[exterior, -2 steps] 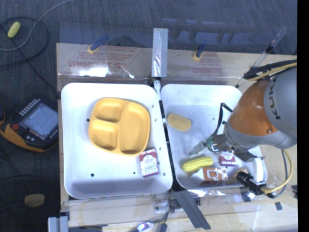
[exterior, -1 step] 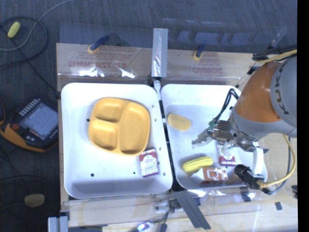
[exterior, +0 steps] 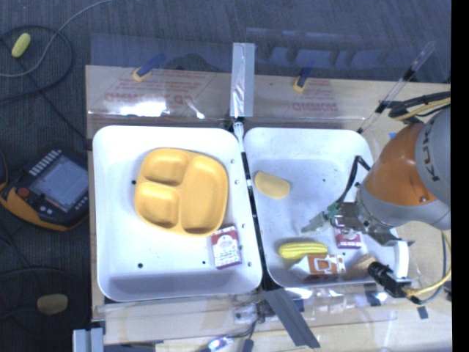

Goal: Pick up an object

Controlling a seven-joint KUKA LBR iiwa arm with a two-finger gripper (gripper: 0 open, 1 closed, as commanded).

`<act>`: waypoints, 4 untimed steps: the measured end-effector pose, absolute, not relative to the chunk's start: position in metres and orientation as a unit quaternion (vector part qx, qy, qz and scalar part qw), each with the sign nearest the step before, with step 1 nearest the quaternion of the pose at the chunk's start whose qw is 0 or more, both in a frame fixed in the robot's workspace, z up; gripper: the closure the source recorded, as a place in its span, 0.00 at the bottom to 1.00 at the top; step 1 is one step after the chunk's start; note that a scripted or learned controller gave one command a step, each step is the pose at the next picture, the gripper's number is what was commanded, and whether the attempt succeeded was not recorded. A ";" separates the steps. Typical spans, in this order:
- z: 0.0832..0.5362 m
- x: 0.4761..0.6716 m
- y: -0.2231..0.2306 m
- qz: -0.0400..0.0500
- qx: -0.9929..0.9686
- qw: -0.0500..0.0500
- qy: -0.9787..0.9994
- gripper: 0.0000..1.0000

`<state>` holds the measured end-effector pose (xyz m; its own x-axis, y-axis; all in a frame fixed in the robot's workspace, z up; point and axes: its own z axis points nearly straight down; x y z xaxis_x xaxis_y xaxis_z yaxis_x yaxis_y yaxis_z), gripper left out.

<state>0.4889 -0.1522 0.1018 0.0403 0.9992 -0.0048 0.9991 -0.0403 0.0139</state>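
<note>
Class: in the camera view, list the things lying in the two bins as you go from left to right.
Yellow tray → red card → yellow oval → banana → orange packet → gripper.

Two white bins [exterior: 110, 196], one yellow divided tray [exterior: 182, 189], two yellow pieces [exterior: 272, 185], three small red-and-white packets [exterior: 226, 248]

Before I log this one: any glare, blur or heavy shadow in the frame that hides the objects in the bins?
Camera view: even, soft lighting; mild glare on the clear panel behind the bins and on the right bin's front rim. The yellow tray and the corn cob read sharply. The gripper area is dark and cluttered, so its details are hard to make out.
</note>
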 end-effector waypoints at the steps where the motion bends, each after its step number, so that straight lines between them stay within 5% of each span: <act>1: 0.094 0.494 -0.211 0.010 0.658 0.000 0.753 0.00; 2: 0.104 0.497 -0.218 0.007 0.660 0.013 0.751 1.00; 3: 0.202 0.521 -0.168 -0.002 0.694 -0.002 0.720 1.00; 4: 0.089 0.487 -0.192 0.002 0.555 0.002 0.832 1.00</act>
<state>0.4867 -0.1917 0.0889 -0.3850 0.9229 -0.0008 0.9229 0.3850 0.0045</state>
